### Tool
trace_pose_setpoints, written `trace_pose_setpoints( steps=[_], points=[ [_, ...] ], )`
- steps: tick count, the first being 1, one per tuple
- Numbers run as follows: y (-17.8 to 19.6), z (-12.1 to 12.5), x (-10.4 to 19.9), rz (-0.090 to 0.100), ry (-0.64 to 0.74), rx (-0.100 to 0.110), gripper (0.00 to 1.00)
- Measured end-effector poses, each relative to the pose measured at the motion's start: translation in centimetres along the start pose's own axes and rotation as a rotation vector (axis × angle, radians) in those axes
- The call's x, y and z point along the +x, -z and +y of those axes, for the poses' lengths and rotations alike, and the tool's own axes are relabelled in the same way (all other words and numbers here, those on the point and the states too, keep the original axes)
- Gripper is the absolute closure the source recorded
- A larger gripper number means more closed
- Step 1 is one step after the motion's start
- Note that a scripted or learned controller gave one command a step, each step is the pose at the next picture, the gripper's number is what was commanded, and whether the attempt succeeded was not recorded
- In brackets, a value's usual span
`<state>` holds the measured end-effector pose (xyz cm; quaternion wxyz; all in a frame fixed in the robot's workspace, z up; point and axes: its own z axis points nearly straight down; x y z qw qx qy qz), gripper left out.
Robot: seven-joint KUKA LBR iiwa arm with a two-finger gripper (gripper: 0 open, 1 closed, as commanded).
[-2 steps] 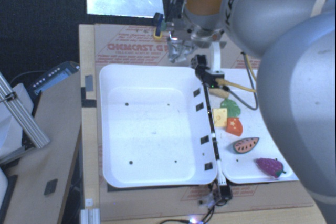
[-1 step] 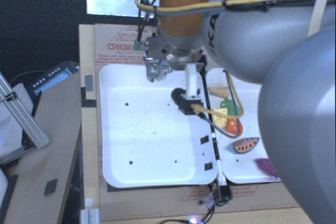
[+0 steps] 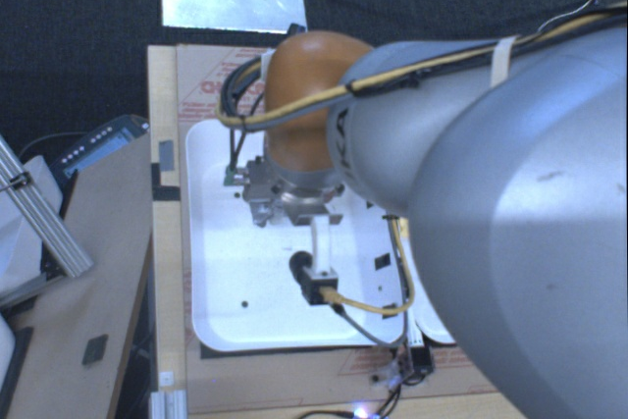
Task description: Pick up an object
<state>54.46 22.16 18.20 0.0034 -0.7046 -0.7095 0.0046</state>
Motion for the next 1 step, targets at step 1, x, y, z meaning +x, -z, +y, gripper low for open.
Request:
trace_pose_setpoints(
  steps=[1],
  points=[
    [13.70,-2.62,1.48,0.009,0.001,-0.023,1.00]
  ],
)
